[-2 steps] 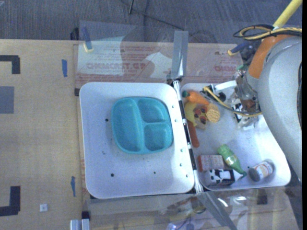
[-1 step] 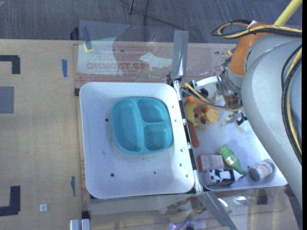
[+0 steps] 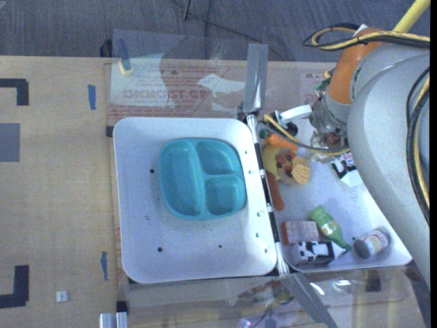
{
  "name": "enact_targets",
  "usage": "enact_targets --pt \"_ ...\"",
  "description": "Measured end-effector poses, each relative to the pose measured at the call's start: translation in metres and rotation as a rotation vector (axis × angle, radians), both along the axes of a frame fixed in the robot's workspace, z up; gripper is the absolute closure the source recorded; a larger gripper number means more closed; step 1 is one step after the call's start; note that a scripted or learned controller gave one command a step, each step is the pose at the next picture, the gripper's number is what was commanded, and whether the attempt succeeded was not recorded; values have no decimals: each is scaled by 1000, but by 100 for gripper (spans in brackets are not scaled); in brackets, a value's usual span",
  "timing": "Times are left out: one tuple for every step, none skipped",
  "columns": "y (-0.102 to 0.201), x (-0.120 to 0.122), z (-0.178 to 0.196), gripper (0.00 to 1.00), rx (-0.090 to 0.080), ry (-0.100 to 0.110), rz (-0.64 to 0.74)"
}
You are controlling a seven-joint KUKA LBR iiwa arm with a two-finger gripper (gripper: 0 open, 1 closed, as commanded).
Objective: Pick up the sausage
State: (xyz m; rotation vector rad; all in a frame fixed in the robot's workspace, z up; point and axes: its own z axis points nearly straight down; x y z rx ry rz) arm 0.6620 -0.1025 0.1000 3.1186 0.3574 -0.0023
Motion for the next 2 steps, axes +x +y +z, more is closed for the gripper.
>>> enact_targets --pt "0 0 0 0 0 2 0" --pt "8 -14 -11 0 2 -6 -27"
